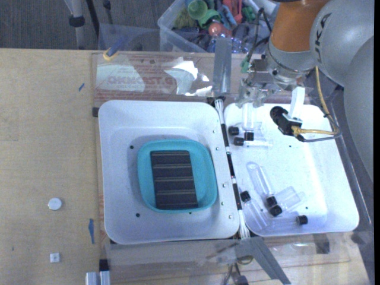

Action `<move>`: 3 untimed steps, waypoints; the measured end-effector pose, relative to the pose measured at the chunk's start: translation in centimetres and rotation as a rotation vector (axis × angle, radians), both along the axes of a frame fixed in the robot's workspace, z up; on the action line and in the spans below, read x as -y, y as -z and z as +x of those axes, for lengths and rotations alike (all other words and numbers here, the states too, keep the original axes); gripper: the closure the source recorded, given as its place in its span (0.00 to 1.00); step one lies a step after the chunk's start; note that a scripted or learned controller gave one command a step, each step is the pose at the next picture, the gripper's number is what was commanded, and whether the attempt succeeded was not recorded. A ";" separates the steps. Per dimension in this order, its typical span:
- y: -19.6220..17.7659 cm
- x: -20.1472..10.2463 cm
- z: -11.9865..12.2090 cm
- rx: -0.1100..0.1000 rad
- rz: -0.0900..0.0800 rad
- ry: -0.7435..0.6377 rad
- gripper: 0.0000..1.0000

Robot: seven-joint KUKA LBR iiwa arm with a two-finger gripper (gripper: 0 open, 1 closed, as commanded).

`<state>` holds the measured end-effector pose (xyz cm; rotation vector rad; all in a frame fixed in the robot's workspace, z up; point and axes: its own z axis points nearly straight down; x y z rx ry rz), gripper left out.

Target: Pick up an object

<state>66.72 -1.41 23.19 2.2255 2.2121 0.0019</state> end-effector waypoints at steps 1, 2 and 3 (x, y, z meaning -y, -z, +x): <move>-0.3 -5.2 0.0 0.000 0.000 0.063 1.00; 4.1 2.2 -0.1 -0.007 0.001 0.100 1.00; 3.1 2.2 0.0 -0.004 -0.001 0.099 1.00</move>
